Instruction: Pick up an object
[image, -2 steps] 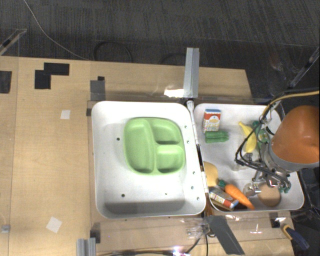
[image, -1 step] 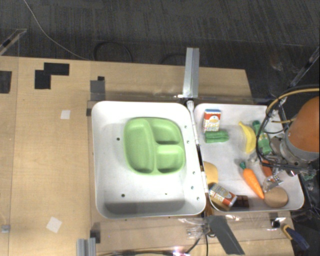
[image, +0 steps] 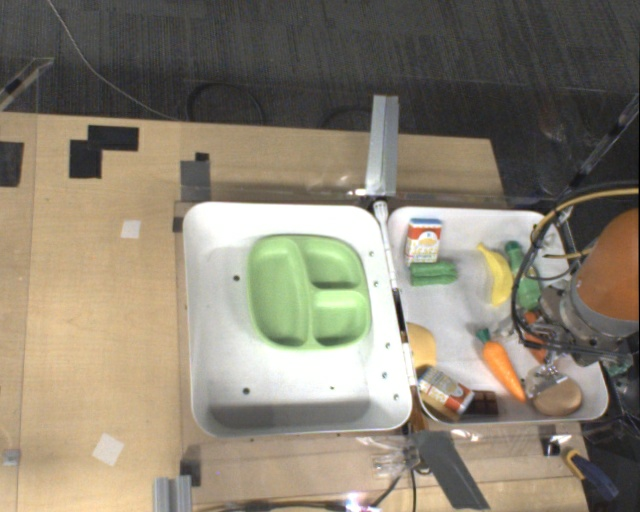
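A green three-compartment plastic tray was seen lying in the left white shallow bin. The grey arm with its orange band was positioned at the right bin's three o'clock edge. An orange plastic carrot was lying at five o'clock, just beside the gripper; whether the gripper gripped anything could not be told.

Right bin is crowded: carrot, banana and carton leave open floor mid-bin
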